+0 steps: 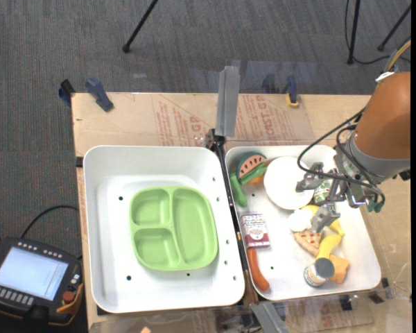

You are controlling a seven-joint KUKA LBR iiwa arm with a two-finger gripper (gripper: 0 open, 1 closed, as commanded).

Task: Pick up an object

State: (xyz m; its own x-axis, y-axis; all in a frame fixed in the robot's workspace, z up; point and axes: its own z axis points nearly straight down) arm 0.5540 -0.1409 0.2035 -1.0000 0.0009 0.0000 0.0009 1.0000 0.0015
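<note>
Left bin [97, 186]: a green divided tray [173, 227] lies flat near its middle. Right bin [371, 255]: white plate [286, 183], watermelon slice [250, 166], small red box [255, 230], hot dog [258, 269], pizza slice [307, 242], banana [333, 231], a can [318, 272] beside an orange wedge [340, 269], possibly cheese. The gripper [324, 217] hangs over the right bin, above the banana and just right of the plate. Fingers too cluttered to read; cannot tell if spread or closed.
</note>
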